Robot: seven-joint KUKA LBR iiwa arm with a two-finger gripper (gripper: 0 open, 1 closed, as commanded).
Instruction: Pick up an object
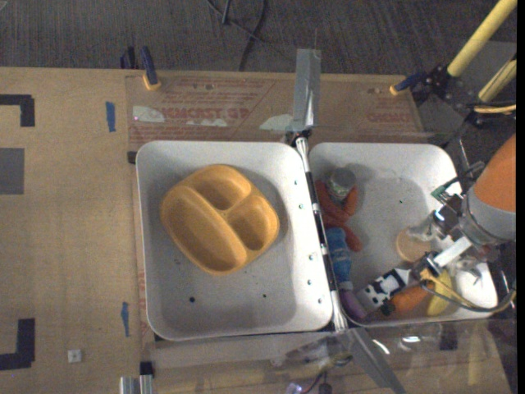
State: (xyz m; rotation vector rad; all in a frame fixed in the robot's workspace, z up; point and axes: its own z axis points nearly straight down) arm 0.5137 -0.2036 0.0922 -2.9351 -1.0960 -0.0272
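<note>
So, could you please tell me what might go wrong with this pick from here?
The tool sits low over a tight cluster in the right bin: a banana, an orange piece and a black-and-white toy lie packed together, so it may nudge or catch a neighbour. They also lie near the bin's front wall, which may block a finger.

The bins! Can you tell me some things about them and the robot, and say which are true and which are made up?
1. The yellow tray lies in the left bin. True.
2. The yellow tray has a single compartment. False: it has three.
3. The gripper is over the right bin. True.
4. The orange toy figure lies in the left bin. False: it lies in the right bin, by the divider.
5. The black-and-white toy lies near the right bin's front edge. True.
</note>
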